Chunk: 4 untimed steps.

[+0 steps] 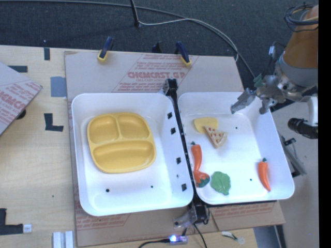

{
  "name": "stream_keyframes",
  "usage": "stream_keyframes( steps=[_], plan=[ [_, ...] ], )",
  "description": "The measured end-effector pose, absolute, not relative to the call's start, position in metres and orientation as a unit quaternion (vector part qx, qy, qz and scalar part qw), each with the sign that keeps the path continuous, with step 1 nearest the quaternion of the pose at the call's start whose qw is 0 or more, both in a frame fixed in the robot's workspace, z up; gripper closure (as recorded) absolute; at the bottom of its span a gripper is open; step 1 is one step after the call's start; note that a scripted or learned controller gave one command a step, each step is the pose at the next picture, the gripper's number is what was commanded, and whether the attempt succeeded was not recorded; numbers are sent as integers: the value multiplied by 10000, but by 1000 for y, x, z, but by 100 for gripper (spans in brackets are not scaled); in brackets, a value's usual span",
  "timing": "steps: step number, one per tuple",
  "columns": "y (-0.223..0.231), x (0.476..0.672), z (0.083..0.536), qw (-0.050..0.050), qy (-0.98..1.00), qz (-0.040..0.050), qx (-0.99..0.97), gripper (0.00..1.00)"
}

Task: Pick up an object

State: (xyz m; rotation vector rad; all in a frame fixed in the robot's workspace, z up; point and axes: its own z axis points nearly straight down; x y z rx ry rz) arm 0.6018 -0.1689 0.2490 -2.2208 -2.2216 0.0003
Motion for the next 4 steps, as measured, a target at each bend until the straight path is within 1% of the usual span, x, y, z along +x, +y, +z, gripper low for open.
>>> stream_keyframes(
  steps=[1,2,3,4],
  plan=[
    [-169,598,206,15,-7073,12,-7070,0],
    [-170,602,144,25,-7073,17,-7069,0],
    [-170,602,93,0,-7072,2,-7071,0],
    [-170,604,107,-19,-7078,-16,-7065,100]
  ],
)
